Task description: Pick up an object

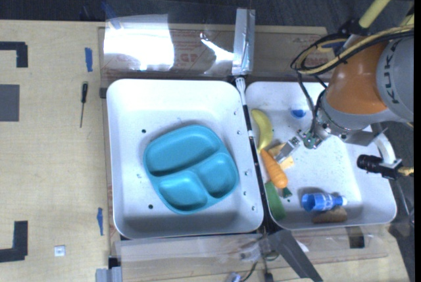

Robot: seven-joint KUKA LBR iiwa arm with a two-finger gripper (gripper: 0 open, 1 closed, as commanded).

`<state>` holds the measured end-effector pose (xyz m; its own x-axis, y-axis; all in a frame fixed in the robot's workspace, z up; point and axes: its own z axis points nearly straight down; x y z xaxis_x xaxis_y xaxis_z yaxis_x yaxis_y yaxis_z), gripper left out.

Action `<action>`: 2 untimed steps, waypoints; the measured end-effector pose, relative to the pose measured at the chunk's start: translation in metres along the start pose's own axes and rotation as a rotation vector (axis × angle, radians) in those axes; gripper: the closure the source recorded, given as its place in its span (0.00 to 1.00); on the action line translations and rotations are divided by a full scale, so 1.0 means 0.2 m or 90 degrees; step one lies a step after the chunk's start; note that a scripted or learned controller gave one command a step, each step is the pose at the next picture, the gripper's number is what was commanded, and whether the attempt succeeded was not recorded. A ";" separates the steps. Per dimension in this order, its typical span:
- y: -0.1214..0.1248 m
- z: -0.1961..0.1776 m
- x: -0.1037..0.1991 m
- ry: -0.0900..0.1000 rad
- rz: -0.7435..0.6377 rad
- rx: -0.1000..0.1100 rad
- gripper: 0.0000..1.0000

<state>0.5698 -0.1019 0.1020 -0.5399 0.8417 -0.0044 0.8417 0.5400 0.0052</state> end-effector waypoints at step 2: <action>0.18 0.08 -0.12 0.000 0.152 0.000 0.00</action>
<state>0.6127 -0.1036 0.0870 -0.3262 0.9453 -0.0035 0.9453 0.3263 0.0062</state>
